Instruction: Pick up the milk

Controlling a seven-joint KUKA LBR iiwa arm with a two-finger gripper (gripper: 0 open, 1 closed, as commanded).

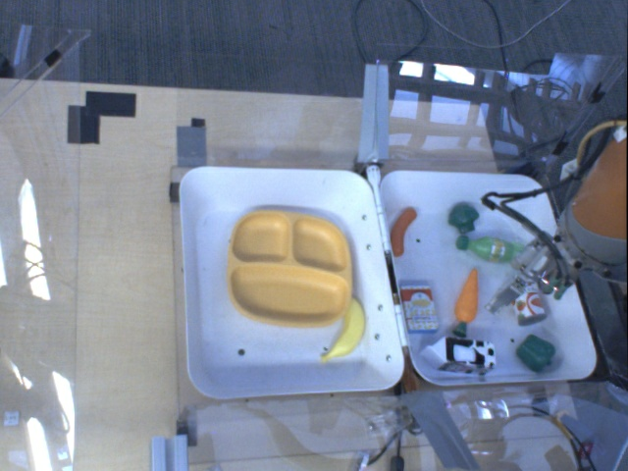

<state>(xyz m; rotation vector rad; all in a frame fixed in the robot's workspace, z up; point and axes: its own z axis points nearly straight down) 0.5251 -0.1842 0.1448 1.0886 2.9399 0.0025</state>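
Two bins, nine loose items, end effector low over the right bin

The pale wooden desk (118, 292) carries two shallow white plastic bins. The left bin (206, 361) holds two things: one yellow three-compartment plastic tray (290, 266) near its centre, and one yellow toy banana (347, 332) touching the tray at about 5 o'clock.

The right bin (579, 356) holds seven things. One small white milk carton with a blue and red printed face (419, 308) lies flat at 9 o'clock in this bin, just beside the wall shared with the left bin. One orange-red toy sausage (402, 230) sits at 11 o'clock. One dark green broccoli-like toy (463, 217) is at 12 o'clock, with one light green plastic bottle (494, 250) lying on its side just below it. One orange toy carrot (467, 295) lies near the centre. One black and white toy (470, 353) rests at 6 o'clock, and one dark green blocky piece (536, 352) at 5 o'clock.

The grey arm's end effector (530, 292) is at 3 o'clock in the right bin, over a small red and white object (531, 308); whether its fingers are parted or closed cannot be told. It is well apart from the milk carton, with the carrot between them.
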